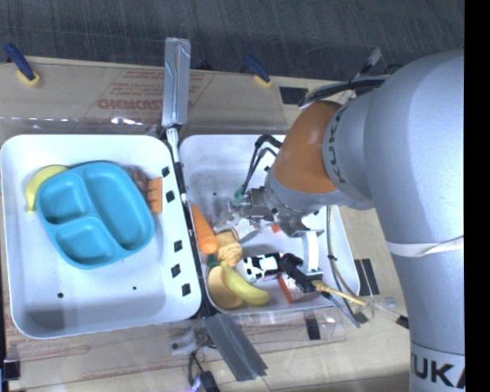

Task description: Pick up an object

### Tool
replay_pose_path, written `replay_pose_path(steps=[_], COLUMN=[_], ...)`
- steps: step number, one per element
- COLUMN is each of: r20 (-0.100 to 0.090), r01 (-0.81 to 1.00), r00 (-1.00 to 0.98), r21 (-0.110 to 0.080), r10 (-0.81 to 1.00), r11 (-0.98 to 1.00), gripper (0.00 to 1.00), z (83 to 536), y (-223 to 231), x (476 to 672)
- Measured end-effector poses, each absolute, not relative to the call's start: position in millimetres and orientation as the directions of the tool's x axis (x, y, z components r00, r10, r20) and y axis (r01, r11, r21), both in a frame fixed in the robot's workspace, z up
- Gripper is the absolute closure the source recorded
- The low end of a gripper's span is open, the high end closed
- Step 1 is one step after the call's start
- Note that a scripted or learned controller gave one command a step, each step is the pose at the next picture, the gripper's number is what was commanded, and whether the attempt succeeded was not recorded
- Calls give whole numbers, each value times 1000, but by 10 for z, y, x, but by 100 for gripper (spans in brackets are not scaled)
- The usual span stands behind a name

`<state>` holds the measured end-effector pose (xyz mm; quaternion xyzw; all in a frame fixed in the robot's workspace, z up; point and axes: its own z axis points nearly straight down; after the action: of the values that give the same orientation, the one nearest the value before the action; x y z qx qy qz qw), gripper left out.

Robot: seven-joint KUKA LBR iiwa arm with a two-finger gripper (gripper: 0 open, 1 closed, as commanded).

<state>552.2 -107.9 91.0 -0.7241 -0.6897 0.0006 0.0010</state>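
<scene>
My gripper (pixel 238 208) hangs low in the right bin (pixel 220 149), near its middle, under the grey arm with the orange band (pixel 306 158). Just left of and below it lie an orange carrot (pixel 202 229) and a small ear of corn (pixel 229 252). A yellow banana (pixel 245 287) rests on a pale round fruit (pixel 218 292) at the bin's front. A black-and-white toy (pixel 264 264) and a small red piece (pixel 289 287) lie to the banana's right. Nothing shows between the gripper's tips.
The left bin (pixel 82 313) holds a blue divided plate (pixel 98 211) with a yellow banana (pixel 39 182) tucked under its left edge. An orange block (pixel 154 194) and a brown thing (pixel 136 175) sit by the plate's right side. The arm covers the right bin's far right.
</scene>
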Motion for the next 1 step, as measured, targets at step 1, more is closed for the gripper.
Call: replay_pose_path(steps=[1], r20=[0], r01=[999], r00=[45], r21=[-4], r10=[999], r11=[-45], gripper=[100], z=[1004], y=[-1082], x=[5520])
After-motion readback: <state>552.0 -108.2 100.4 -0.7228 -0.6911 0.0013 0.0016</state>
